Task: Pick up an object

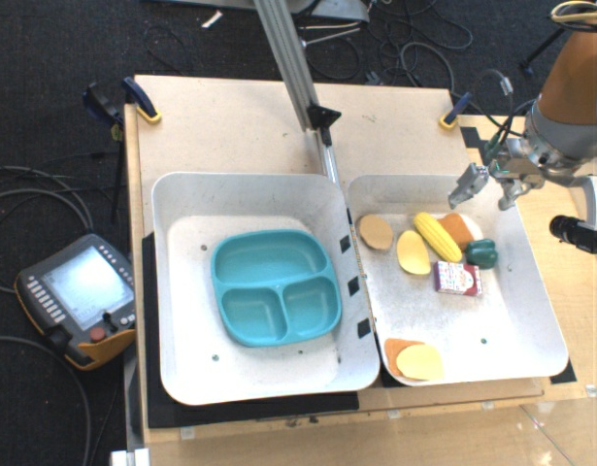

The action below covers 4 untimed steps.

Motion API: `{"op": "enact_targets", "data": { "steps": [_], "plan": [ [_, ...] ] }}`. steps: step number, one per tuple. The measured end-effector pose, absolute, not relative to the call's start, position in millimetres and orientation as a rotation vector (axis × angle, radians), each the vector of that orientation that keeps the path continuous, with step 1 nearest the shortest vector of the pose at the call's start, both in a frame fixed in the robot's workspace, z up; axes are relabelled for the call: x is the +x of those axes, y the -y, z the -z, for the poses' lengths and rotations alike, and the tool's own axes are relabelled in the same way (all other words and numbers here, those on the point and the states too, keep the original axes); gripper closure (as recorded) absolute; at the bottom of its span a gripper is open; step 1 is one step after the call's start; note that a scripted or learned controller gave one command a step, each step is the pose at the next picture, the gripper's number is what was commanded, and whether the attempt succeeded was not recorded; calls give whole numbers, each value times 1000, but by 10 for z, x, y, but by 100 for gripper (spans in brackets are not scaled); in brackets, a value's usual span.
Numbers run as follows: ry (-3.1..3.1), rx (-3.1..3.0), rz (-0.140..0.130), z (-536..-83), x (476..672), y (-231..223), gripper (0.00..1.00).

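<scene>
My gripper (488, 189) hangs over the back right part of the right bin (531, 343), its two fingers spread open with nothing between them. Just in front of it lies a cluster of toy foods: a yellow corn cob (437, 236), an orange piece (459, 226) behind it, and a dark green piece (481, 253). A yellow oval slice (413, 253) and a tan round biscuit (376, 232) lie to the left. A red and white packet (456, 278) sits in front of the corn. Near the bin's front left corner is a yellow disc on an orange slice (417, 360).
The left bin (182, 357) holds a teal divided tray (276, 286). A slanted metal pole (288, 47) rises from between the bins at the back. A teach pendant (80, 299) lies on the floor to the left. Clamps (143, 103) sit at the bench's back corners.
</scene>
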<state>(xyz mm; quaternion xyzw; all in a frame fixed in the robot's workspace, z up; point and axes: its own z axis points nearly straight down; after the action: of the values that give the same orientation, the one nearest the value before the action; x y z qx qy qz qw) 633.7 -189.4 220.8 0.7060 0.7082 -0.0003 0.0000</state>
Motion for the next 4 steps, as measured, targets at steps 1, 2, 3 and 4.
{"op": "enact_targets", "data": {
  "steps": [1, 2, 3, 4],
  "plan": [
    [-2225, 2218, 2, -2207, 6337, 1895, 0],
    [-2229, 2221, 6, -1580, 6374, 1848, 0],
    [-2228, 2221, 5, -1131, 6390, 1789, 0],
    [-2224, 2216, 0, -964, 6402, 1783, 0]
  ]
}}
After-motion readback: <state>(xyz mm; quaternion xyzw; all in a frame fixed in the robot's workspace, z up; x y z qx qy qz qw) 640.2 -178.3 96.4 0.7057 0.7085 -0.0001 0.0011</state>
